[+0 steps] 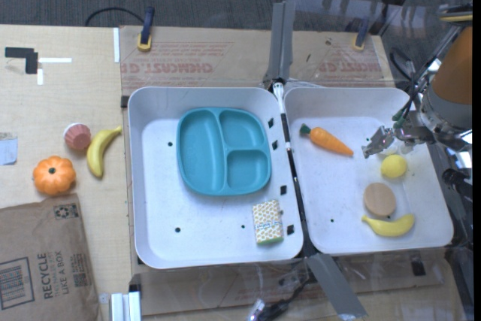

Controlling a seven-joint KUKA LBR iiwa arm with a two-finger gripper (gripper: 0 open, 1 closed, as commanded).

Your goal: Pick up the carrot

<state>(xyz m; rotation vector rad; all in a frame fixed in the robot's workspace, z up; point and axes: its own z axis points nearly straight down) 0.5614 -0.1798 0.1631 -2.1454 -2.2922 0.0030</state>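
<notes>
The carrot [328, 140], orange with a green top, lies on the floor of the right bin [331, 233] near its upper left, green end toward the divider. My gripper [378, 143] hangs over the right side of the same bin, a little right of the carrot's tip and just above a yellow lemon [393, 166]. It is apart from the carrot, and nothing shows between its fingers. Whether they stand open or shut is unclear.
A round tan cookie [379, 199] and a banana [388, 225] lie below the lemon. The left bin [150, 237] holds a teal divided plate [224, 150] and a sponge [267, 222]. On the bench at the left sit a pumpkin [54, 176], another banana [101, 151] and a pink cupcake [77, 137].
</notes>
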